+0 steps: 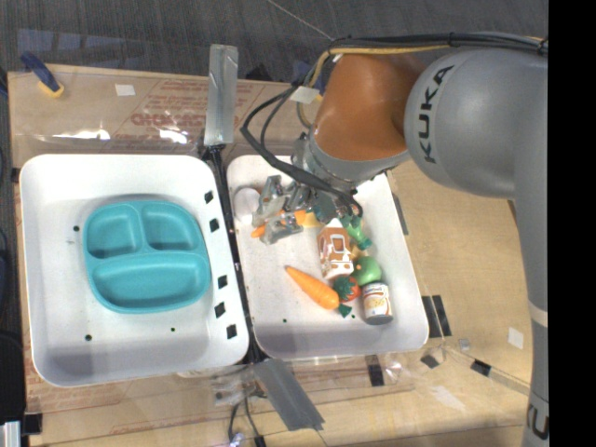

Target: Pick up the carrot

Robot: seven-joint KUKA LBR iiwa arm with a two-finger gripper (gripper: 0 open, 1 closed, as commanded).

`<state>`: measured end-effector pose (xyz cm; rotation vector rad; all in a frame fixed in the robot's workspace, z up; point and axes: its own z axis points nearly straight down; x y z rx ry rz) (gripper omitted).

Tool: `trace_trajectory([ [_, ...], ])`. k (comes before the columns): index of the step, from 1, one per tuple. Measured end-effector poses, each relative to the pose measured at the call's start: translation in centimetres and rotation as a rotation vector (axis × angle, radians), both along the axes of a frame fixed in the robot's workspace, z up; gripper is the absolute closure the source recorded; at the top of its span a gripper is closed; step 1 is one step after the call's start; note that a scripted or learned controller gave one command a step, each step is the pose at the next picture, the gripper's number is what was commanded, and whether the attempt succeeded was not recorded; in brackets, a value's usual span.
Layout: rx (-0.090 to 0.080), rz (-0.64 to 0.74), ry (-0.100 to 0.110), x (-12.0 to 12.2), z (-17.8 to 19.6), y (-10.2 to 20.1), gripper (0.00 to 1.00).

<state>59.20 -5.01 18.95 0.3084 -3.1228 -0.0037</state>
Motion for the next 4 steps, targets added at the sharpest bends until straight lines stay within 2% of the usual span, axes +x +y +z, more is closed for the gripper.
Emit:
trace_trajectory([
  [1,-0.006,0.023,-0.019,-4.1,13.3,-1.3,1.00],
  [2,-0.002,-0.067,0.005,-0.7,3.3,4.0,1.00],
  [3,-0.004,0.064,-0.008,2.9,7.6,-2.3,1.00],
  [4,-0.002,0.161,-0.003,-5.4,4.7,-0.1,1.00],
])
